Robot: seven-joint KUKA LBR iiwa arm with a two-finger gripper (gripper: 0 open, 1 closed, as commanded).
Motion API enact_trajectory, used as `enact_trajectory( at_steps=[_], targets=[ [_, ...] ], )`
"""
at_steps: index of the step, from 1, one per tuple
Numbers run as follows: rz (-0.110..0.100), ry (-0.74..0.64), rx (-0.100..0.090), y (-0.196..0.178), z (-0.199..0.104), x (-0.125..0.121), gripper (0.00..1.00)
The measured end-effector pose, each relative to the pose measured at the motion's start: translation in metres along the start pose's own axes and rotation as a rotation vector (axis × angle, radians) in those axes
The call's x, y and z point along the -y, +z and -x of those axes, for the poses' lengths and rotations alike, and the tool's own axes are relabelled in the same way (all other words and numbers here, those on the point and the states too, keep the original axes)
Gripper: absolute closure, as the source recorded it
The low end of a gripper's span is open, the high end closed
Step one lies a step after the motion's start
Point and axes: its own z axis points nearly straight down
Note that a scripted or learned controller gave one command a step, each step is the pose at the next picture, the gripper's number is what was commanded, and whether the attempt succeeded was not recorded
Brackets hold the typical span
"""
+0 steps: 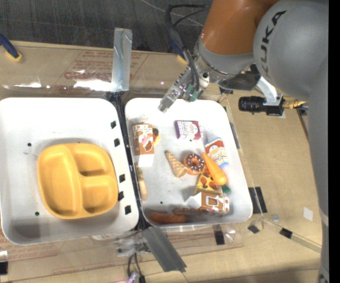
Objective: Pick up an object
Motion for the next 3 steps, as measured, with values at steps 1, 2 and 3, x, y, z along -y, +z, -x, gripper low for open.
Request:
enact_trajectory(
  at_steps=[1, 2, 3],
  targets=[
    [0.0, -0.009, 0.002, -0.01, 0.0, -0.002, 1.0],
    [0.0, -0.017, 0.004, -0.021, 0.0, -0.003, 1.0],
    [-0.002, 0.15, -0.01, 0.032, -0.054, -0.044, 1.0]
  ],
)
